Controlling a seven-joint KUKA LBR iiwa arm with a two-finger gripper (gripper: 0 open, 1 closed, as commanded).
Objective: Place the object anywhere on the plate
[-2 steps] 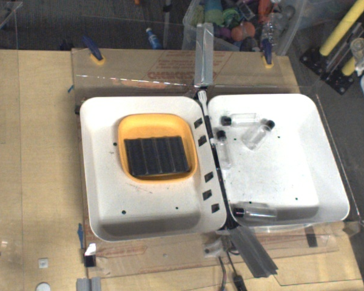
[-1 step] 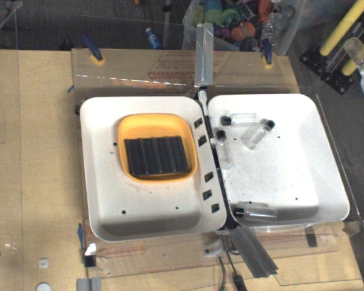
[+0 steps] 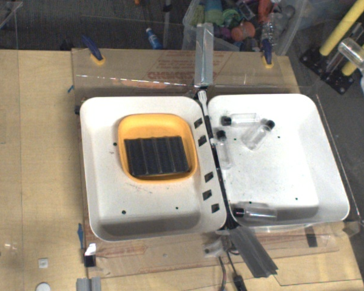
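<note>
A black ribbed block (image 3: 156, 156) lies on the yellow plate (image 3: 155, 122). Clear capped vials (image 3: 256, 132) lie in the other bin (image 3: 303, 162). How my claw stands, I cannot tell.

Robotics lab or test workshop, not a home. Plywood tabletop (image 3: 30, 162) carries two shallow white bins (image 3: 97, 162) side by side, split by a metal divider (image 3: 204, 59) with black markers, all sitting on a clear sheet fixed with blue clamps (image 3: 95, 52). Behind the tabletop a clear tub of mixed colourful toys and props (image 3: 242, 8) sits on dark carpet, near tripod-like legs and cables. Yellow padded bars (image 3: 349, 20) on a black base at upper right. Loose wires hang off the front edge (image 3: 227, 271)
</note>
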